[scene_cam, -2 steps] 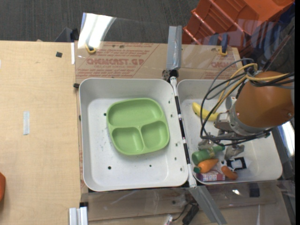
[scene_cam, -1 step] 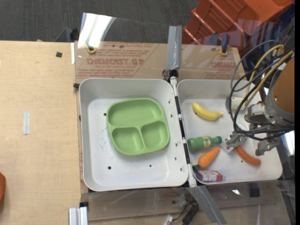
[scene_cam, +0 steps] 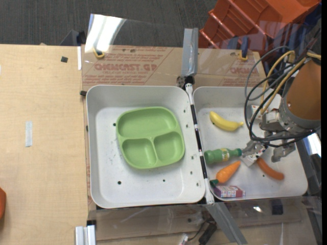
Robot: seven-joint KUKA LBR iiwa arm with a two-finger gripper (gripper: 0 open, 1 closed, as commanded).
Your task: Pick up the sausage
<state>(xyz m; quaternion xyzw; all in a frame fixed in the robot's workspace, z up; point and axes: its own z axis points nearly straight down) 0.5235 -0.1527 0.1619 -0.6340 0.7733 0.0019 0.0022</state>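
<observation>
I see my grey two-finger gripper (scene_cam: 264, 152) with its fingers spread apart, low in the right white bin (scene_cam: 296, 188). The small orange-red sausage (scene_cam: 270, 169) lies just under it, near the bin's right side.

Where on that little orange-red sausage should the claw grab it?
Probably across the middle of the orange-red sausage, coming straight down from above. It lies flat on the floor of the right white bin, slanting, long and narrow, so the fingers would best close across its short width. The gripper hangs by its upper end.
</observation>
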